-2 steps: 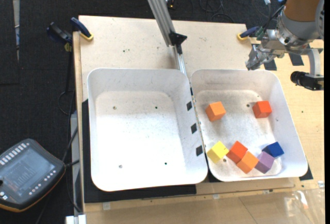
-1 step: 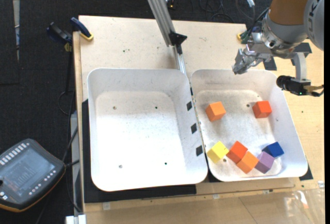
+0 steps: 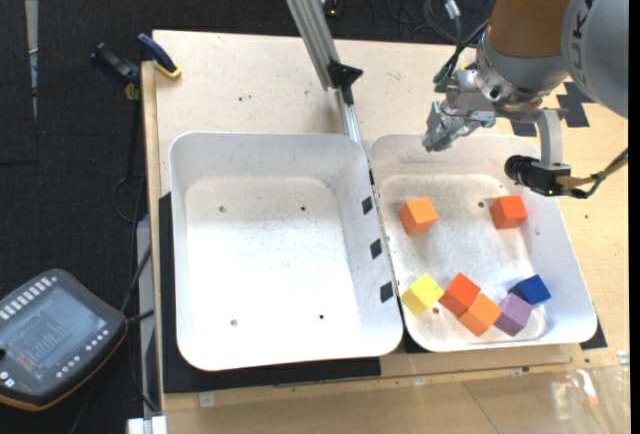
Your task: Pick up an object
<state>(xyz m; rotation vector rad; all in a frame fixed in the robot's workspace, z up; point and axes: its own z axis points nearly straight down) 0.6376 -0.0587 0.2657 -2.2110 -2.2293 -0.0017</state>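
Gripper hovered above right white bin, at 12 o'clock; fingers' opening impossible to tell, nothing seen held. Small orange cube sat alone below at 6 o'clock. Probably light, rigid; grip opposite flat faces.

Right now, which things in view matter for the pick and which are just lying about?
Job:
tool, above the right bin
orange cube
red-orange cube
yellow cube
clustered red cube, orange cube, purple cube, blue cube

Lying about:
left bin
teach pendant
blue clamp
metal post
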